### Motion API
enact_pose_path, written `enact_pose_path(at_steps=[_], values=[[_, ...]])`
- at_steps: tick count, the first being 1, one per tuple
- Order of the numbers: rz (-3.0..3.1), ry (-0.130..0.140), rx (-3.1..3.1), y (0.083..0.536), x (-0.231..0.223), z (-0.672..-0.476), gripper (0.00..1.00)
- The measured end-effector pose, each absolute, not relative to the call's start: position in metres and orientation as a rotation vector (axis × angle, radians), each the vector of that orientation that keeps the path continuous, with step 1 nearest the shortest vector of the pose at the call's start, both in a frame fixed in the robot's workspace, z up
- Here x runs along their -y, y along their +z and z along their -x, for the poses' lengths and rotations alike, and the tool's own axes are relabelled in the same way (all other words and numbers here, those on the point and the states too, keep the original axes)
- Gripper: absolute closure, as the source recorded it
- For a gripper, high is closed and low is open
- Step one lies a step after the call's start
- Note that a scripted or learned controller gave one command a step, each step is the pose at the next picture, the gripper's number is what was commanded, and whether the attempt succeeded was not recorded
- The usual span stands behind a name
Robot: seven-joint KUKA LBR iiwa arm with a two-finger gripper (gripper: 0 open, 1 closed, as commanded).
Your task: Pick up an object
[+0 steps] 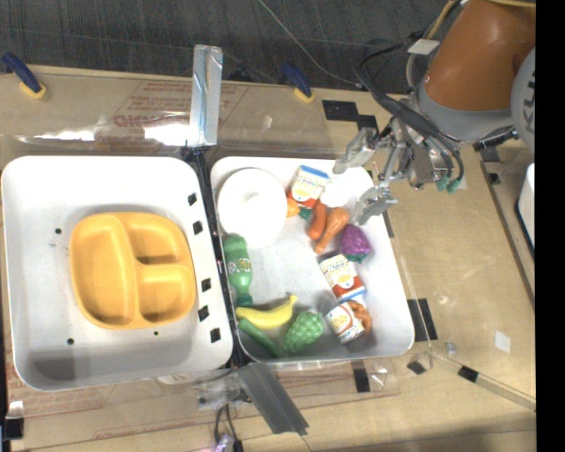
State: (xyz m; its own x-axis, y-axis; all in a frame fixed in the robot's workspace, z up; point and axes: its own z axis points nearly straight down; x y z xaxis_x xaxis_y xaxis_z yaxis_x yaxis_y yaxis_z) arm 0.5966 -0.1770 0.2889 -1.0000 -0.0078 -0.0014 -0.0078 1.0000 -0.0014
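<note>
The tool (356, 179) hangs with its fingers spread and nothing between them at about 1 o'clock in the right bin (395, 290), just above the carrot (327, 225), which looks like light, hard, slick plastic, so I'd pinch it across its thick middle.

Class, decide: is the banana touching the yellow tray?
Apart. The camera view shows the banana in the right bin and the yellow tray in the left bin, the bin walls between them.

The small cartons (340, 273) carry printed labels, and the bench (160, 102) faint red print, none legible.
</note>
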Motion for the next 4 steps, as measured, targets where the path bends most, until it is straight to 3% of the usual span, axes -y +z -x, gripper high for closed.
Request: enact_pose_path(at_steps=[1, 2, 3, 4], values=[[0.276, 0.007, -3.139, 0.144, 0.209, -0.585, 0.00], [0.270, -0.001, -3.127, 0.111, 0.210, -0.530, 0.00], [0.254, -0.001, -3.126, 0.093, 0.193, -0.490, 0.00], [0.268, -0.005, -3.122, 0.104, 0.191, -0.493, 1.00]])
